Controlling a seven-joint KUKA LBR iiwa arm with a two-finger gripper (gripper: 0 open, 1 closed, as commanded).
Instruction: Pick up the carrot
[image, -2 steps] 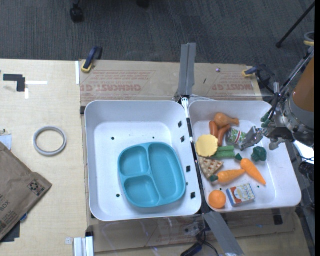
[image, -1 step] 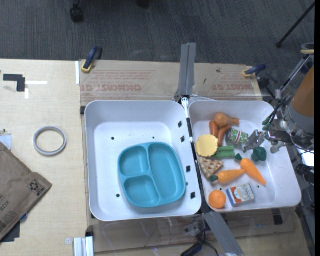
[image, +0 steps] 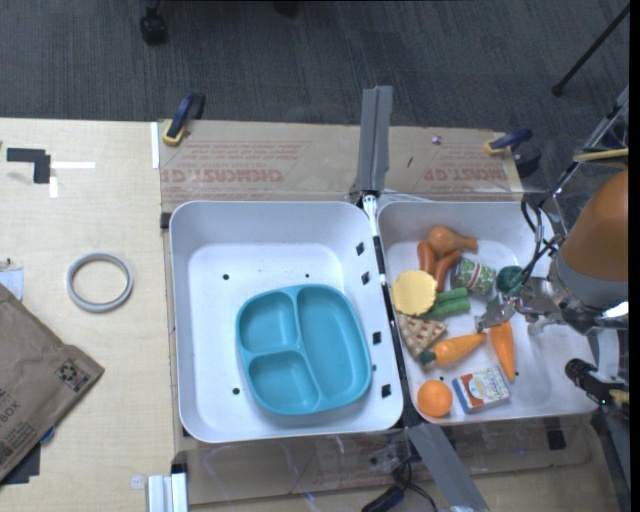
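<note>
Two orange carrots lie in the right bin (image: 530, 385). One carrot (image: 456, 348) with a green top lies near the bin's middle, pointing right. The other carrot (image: 504, 352) lies more upright just to its right. My gripper (image: 496, 317) hangs low over the upper end of this right-hand carrot, reaching in from the right. No carrot shows lifted off the bin floor.
Around the carrots sit a yellow disc (image: 414, 292), a waffle wedge (image: 422, 331), a green pickle (image: 451, 303), a can (image: 478, 276), a drumstick (image: 449, 241), an orange (image: 434, 398) and a small box (image: 482, 389). The left bin (image: 200, 300) holds a blue divided plate (image: 302, 348).
</note>
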